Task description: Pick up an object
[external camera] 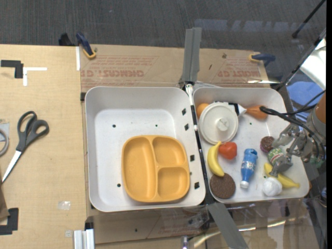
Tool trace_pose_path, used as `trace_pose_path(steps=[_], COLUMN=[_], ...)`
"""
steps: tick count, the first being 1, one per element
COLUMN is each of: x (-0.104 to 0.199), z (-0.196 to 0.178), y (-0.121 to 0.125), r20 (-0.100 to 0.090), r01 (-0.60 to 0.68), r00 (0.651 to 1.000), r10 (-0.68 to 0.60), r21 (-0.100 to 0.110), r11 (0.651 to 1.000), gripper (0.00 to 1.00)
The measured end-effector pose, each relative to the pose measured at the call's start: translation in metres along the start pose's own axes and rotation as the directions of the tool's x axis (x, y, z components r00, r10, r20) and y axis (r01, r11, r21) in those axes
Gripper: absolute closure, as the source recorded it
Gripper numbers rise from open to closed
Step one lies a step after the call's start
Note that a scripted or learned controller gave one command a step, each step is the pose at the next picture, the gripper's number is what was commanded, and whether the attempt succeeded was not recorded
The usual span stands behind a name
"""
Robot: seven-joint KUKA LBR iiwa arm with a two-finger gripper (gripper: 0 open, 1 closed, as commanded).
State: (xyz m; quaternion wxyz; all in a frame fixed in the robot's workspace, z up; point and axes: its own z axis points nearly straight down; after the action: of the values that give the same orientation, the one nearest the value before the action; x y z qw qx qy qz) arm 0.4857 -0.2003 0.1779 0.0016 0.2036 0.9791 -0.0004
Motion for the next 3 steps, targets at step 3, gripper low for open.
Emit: trace_pose_path(steps=[3], x=[-0.006], z=[0.003], y=[0.046], r20=[-0.001], r01=[-0.083], r00=[0.997], r10=[0.083], r21=[0.0], r11=[0.997], gripper=[0.0])
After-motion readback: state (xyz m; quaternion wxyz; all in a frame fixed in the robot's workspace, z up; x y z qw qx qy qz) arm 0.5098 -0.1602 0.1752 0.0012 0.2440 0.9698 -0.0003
